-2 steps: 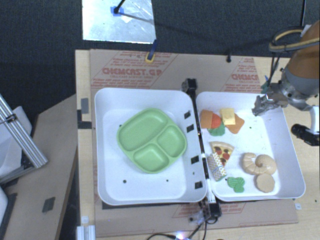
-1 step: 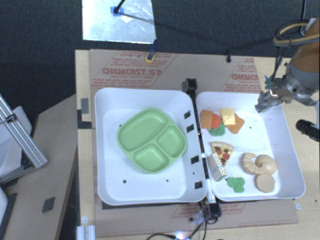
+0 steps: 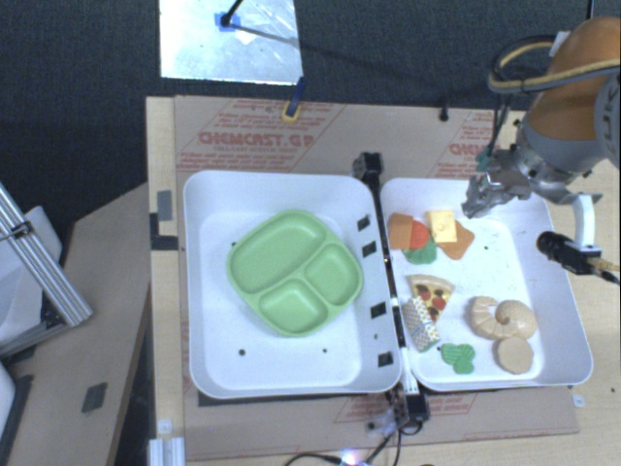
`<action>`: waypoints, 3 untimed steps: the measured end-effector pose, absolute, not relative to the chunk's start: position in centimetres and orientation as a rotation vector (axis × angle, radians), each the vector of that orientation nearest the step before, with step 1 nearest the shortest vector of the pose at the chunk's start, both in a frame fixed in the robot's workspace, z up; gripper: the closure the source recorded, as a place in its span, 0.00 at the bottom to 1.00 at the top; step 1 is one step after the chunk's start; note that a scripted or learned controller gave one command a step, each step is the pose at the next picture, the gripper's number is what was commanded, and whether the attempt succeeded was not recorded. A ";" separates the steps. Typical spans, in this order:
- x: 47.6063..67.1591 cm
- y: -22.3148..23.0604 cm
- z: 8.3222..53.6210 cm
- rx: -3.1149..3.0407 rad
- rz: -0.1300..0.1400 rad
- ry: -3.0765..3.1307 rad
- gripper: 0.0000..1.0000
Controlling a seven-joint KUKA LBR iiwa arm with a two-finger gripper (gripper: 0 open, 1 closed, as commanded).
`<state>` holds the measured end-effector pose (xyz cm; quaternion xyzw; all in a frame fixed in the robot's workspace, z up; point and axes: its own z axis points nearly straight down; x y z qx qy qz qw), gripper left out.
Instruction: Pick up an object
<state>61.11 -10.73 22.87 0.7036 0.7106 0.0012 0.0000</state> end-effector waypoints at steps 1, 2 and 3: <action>59.2 -6.3 21.7 2.212 0.002 2.233 1.00; 58.2 -2.3 23.4 2.211 0.005 2.232 1.00; 58.8 -3.2 23.4 2.218 0.003 2.223 1.00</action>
